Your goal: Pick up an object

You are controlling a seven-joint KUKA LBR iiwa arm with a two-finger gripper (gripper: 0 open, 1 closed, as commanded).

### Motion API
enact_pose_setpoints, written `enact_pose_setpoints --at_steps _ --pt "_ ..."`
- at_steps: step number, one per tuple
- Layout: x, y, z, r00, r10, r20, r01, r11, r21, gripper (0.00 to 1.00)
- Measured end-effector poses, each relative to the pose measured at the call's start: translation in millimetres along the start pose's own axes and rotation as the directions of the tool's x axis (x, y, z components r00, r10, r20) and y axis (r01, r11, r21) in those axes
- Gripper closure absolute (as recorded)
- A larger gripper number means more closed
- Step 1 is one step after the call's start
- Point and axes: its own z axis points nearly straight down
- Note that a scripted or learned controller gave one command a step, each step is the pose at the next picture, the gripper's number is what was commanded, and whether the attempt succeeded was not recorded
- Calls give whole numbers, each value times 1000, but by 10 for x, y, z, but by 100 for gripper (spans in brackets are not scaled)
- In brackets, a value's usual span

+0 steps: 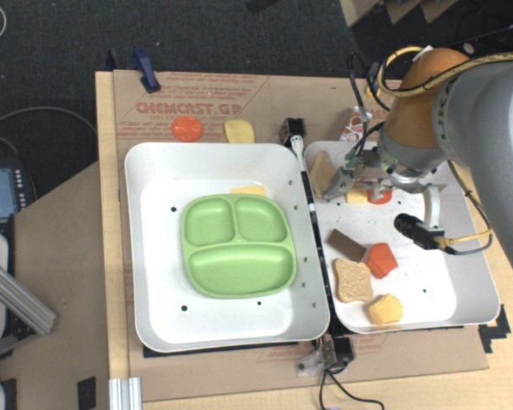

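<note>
The arm (462,101) reaches into the right bin (474,301) from the 3 o'clock side, with the gripper (369,190) low over the bin's far half. Whether it is apart, together or clamped on anything cannot be told; the wrist hides that region.

**Step in hand (judged):** descent onto an item at the bin's 12 o'clock end.

1. Centre the gripper on one item only. A yellow piece (356,197) and a red piece (380,197) lie just beside each other under the wrist; closing across both risks a slip.
2. Descend vertically. The tan wedge (322,171) at 10 o'clock leans near the bin wall and may foul a slanted approach.
3. Confirm the hold before lifting.

**Candidate objects, right bin:**

- Yellow piece: small, pale, partly hidden.
- Red piece: only a thin rim shows.
- Brown bar (346,245): flat, dark, at bin centre.
- Red block (381,260): chunky, just beside the bar.
- Toast (353,281): flat slice, at 7 o'clock.
- Yellow lump (386,310): rounded, at 6 o'clock.

The left bin (150,314) holds a green tray (238,246); a yellow item (250,191) shows at its 12 o'clock edge.
</note>
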Motion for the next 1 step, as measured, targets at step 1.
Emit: enact_pose_setpoints --at_steps 1 --pt "-58 -28 -104 1000 8 3 -8 1000 2 100"
